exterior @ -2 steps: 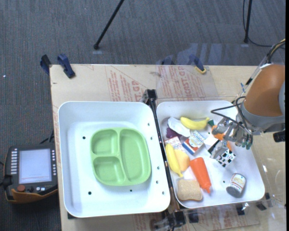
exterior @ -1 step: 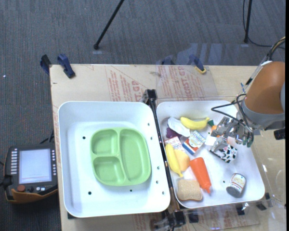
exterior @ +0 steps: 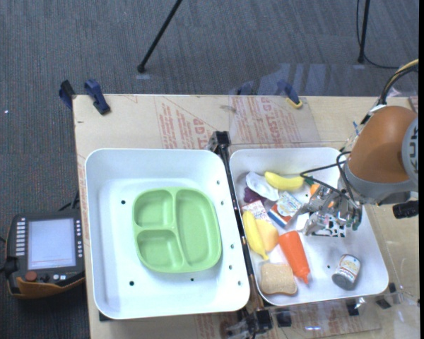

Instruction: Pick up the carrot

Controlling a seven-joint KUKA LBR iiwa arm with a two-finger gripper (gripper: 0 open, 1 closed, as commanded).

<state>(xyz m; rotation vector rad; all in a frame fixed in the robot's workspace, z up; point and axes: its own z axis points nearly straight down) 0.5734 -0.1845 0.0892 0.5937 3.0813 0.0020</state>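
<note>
- The carrot (exterior: 295,254) lies in the right bin (exterior: 371,260), near the bin's 6 o'clock side. Its fat end points up toward 12 o'clock and its thin tip points down toward 5 o'clock.
- The end effector (exterior: 330,219) hangs over the right bin, at about 2 o'clock from the carrot and close to it. I cannot tell if it is open or closed, and nothing shows inside it.
- A yellow squash (exterior: 257,233) sits just beside the carrot at 10 o'clock. A piece of bread (exterior: 278,279) touches it at 7 o'clock. A small can (exterior: 347,270) stands at 4 o'clock, apart from it.
- A banana (exterior: 283,181) lies far up at 12 o'clock.
- The left bin (exterior: 106,189) holds a green tray (exterior: 177,229).
- To do this step well, I think the end effector should move toward 8 o'clock until it is right over the carrot's middle.
- It should turn so it pinches across the carrot's thin width, not along its length.
- It should come straight down so it does not bump the squash or the bread.
</note>
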